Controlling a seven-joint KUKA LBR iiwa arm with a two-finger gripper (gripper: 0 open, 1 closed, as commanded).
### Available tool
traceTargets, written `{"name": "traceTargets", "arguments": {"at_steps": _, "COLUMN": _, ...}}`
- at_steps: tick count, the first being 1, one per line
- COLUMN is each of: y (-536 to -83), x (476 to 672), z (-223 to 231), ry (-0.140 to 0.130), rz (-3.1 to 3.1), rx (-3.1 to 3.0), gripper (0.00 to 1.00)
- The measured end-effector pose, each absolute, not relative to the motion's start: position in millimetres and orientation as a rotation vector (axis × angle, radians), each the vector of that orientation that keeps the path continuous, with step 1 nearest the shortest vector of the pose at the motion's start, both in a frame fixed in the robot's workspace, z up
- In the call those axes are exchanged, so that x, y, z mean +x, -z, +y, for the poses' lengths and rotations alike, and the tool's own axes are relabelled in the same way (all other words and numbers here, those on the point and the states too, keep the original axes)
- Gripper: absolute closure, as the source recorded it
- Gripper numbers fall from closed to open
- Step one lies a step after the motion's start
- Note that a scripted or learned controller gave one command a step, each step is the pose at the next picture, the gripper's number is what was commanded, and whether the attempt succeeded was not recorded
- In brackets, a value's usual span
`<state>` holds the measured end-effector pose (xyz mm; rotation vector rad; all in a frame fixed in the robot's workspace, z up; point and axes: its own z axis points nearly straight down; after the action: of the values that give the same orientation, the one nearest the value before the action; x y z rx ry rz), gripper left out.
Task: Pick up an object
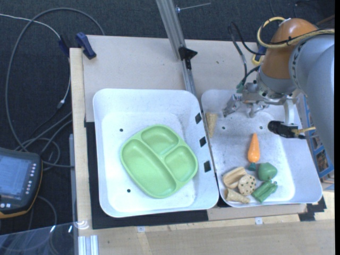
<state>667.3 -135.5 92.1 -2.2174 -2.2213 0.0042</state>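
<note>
My gripper (245, 104) hangs over the far end of the right bin (303, 158), below the orange wrist band. Nothing shows held in it. Toy foods lie toward the bin's near end: an orange carrot (254, 148), a green pepper (266, 170), a green vegetable (264, 190), a round cookie (246, 185) and two tan bread pieces (234, 176). The carrot is the nearest of these to the gripper, a short way closer to the camera. A pale tan cone (211, 124) leans against the bin's left wall.
The left bin (106, 105) holds a green divided plate (159, 160). A slanted metal pole (171, 20) rises behind the bins. A black cable connector (284, 128) sticks out from the arm over the right bin. Cables and a handheld pendant (16, 180) lie off the bench to the left.
</note>
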Motion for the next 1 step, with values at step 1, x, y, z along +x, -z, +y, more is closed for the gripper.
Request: {"name": "traceTargets", "arguments": {"at_steps": 1, "y": -105.2, "x": 668.8, "z": -135.2, "ry": 0.0, "rz": -2.225, "rx": -2.219, "gripper": 1.0}}
